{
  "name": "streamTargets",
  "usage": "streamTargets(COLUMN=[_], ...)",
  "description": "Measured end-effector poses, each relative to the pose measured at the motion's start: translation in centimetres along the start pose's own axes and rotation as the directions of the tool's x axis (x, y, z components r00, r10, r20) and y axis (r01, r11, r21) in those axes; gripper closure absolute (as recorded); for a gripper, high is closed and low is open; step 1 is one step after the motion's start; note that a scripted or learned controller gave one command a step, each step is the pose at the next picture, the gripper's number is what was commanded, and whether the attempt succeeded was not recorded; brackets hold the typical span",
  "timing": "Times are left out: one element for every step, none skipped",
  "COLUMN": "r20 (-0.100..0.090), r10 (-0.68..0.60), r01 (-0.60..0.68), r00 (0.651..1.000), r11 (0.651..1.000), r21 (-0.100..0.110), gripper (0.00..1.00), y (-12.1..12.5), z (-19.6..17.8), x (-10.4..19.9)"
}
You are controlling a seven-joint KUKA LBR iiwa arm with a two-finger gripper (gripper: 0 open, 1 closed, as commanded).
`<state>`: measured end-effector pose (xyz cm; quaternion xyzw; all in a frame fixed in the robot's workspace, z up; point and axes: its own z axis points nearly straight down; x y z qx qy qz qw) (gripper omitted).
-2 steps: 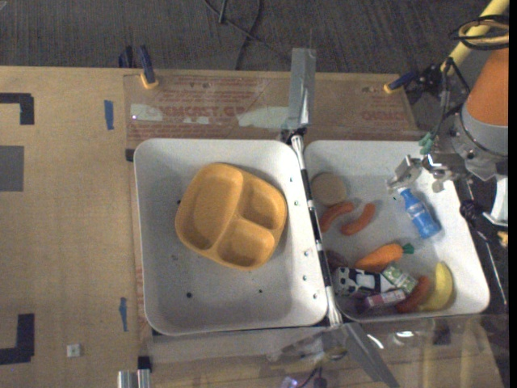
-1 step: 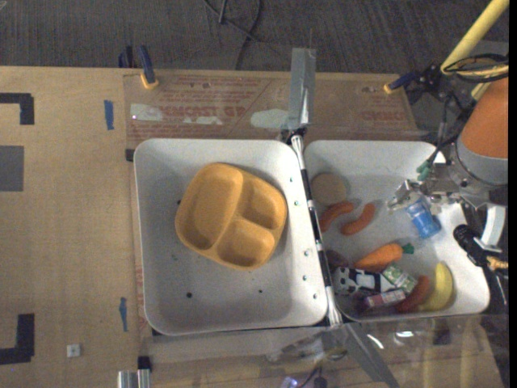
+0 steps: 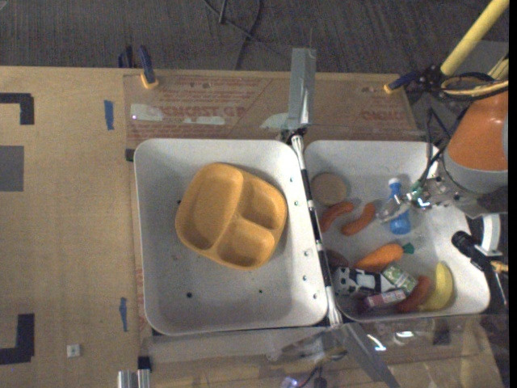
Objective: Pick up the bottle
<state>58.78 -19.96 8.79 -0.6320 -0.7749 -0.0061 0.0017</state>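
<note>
The bottle (image 3: 396, 207) lies in the right bin (image 3: 468, 297), in its upper middle part. It is a clear bottle with a blue cap and a blue label. Its long axis runs roughly up and down the view, leaning slightly, with the capped end pointing toward the far rim of the bin and the base toward the near side. It appears to lie on its side, though the glare on the clear plastic makes this hard to confirm.

The gripper (image 3: 422, 196) sits just to the right of the bottle, at the end of the grey arm with the orange band (image 3: 478, 140). Its tip is touching or nearly touching the bottle's right side near the shoulder. The fingers are too small and blurred to make out; whether the claw is open, closed, or has the bottle between its fingers cannot be told.

Other contents of the right bin: a round brown disc (image 3: 329, 188) in the upper left corner; two orange sausages (image 3: 338, 213) and (image 3: 359, 221) just left of the bottle; a carrot (image 3: 381, 256) below the bottle; a black and white carton (image 3: 358, 281) near the lower left; a small green carton (image 3: 399, 277) beside it; a purple item (image 3: 383, 300) along the near rim; a red sausage (image 3: 414, 295) and a banana (image 3: 440, 288) at the lower right.

The left bin (image 3: 161, 289) holds a yellow divided tray (image 3: 232, 215), set at a tilt to the bin's walls, near the centre.
</note>
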Motion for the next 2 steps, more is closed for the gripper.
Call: streamTargets(r20=[0.010,0.011], r10=[0.003,-0.037], r01=[-0.003,0.037], r00=[1.000,0.999], r11=[1.000,0.999], r21=[-0.004,0.003], gripper=[1.00,1.00], y=[0.0,3.7], z=[-1.1,-11.6], x=[-0.4,10.3])
